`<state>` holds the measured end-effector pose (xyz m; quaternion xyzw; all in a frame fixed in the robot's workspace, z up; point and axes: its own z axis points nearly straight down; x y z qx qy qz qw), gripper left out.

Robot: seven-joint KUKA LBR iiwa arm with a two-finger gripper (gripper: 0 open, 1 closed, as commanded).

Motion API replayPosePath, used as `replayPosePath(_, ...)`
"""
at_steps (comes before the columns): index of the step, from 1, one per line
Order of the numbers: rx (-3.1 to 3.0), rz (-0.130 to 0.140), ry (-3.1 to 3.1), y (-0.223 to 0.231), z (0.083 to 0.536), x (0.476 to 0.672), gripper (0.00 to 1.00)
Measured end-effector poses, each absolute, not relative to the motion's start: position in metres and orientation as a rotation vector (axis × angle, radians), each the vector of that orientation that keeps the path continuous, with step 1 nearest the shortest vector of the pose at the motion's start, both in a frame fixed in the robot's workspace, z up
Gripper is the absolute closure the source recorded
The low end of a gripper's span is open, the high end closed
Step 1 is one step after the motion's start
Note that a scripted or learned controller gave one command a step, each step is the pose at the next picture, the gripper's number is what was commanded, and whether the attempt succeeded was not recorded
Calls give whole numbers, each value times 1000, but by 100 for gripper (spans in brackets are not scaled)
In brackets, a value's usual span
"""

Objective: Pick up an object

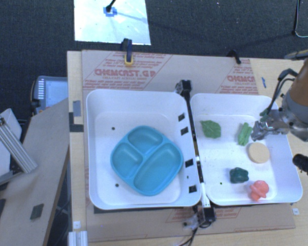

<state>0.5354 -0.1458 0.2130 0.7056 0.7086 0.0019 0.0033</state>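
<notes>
The right bin holds several small toy foods. A flat green leaf lies at its upper left and a long green pod near the middle top. A round beige disc sits right of centre, a dark green lump lower down, and a pink-red piece at the bottom right. My gripper hangs over the bin's right side, just right of the green pod and just above the beige disc. Nothing shows between its fingers.
The left bin holds a blue divided plate. A black divider with clips runs between the bins. The grey arm with its orange band comes in over the right rim. Cardboard and a grey board surround the bins.
</notes>
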Motion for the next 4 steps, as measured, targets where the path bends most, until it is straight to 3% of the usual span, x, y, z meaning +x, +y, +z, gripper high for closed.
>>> replayPosePath(3,2210,6,2232,6,221,568,100)
replayPosePath(4,2210,4,2233,59,227,561,100)
